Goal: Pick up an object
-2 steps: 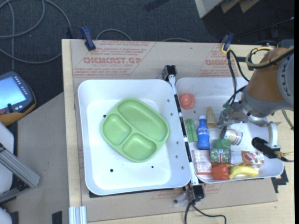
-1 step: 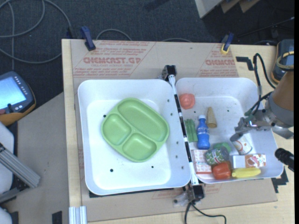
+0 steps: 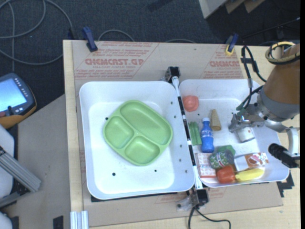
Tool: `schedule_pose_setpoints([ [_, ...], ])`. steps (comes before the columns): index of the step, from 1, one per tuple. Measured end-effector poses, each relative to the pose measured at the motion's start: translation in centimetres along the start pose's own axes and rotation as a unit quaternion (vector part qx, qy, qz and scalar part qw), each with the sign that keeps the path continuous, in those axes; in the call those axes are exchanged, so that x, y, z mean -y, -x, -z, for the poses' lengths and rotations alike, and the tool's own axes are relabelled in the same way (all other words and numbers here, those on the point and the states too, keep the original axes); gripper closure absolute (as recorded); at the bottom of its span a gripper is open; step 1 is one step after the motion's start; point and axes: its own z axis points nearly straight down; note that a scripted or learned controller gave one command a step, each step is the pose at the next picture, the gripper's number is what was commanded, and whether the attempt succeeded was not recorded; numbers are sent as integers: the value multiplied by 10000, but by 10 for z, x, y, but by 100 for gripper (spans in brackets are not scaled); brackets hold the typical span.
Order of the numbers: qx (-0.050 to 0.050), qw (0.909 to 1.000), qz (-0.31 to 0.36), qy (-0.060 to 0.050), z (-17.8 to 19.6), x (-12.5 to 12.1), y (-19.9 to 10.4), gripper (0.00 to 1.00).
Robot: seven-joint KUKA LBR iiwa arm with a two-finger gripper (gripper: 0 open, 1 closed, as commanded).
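A grey robot arm (image 3: 281, 87) with an orange band reaches in from the right over the right bin (image 3: 224, 87), its gripper (image 3: 244, 128) hanging low above the bin's floor near the right wall. Seen from above, the metal end of the gripper is too foreshortened to tell whether it is released or clenched, and nothing can be seen held by it.

The objects lie to the left of and below the gripper in the frame. Nearest is a small tan cone (image 3: 215, 119), lying just left of the gripper and apart from it. Beside the cone is a blue bottle (image 3: 206, 136) with its cap pointing toward the far side of the bin, and left of that a green stick-like piece (image 3: 193, 132) lies along the bin's left wall. A round pink-red ball (image 3: 191, 102) rests near the far left corner, well apart from the gripper.

Along the near edge of the right bin sits a cluster: a dark green item (image 3: 222, 157), a red pepper-like toy (image 3: 226, 175), a yellow banana (image 3: 249, 175), a small red-and-white packet (image 3: 256, 160) and a flat printed card (image 3: 205, 165). All lie below the gripper in the frame, none touching it.

The left bin (image 3: 95, 109) holds a light green divided plate (image 3: 138, 132), lying flat near its centre.
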Motion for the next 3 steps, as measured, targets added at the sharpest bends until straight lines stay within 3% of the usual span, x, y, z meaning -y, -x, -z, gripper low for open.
schedule_pose_setpoints([
  [1, 2, 10000, -24, -17, -1, 2, 3, 0],
  [2, -11, 10000, -25, -53, -83, 19, -17, 0],
  [3, 10, 10000, -19, -6, -79, -15, 1, 0],
])
